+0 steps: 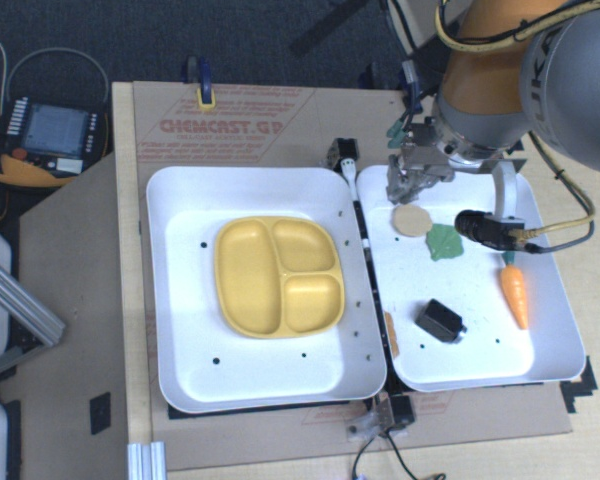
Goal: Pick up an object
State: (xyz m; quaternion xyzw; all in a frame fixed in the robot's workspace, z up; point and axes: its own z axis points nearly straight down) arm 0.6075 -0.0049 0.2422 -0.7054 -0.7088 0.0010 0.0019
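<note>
Brown bench (270,133), two white bins (180,268), dark floor (180,18), jaws' state unclear

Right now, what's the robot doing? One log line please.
phase: reaching | gripper: above beige disc, right bin | held: nothing seen | left bin: yellow tray

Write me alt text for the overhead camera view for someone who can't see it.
A grey and orange robot arm's gripper hangs just above a beige disc in the right bin, which also holds a green piece, a carrot and a black block. The left bin holds a yellow divided plate.
</note>
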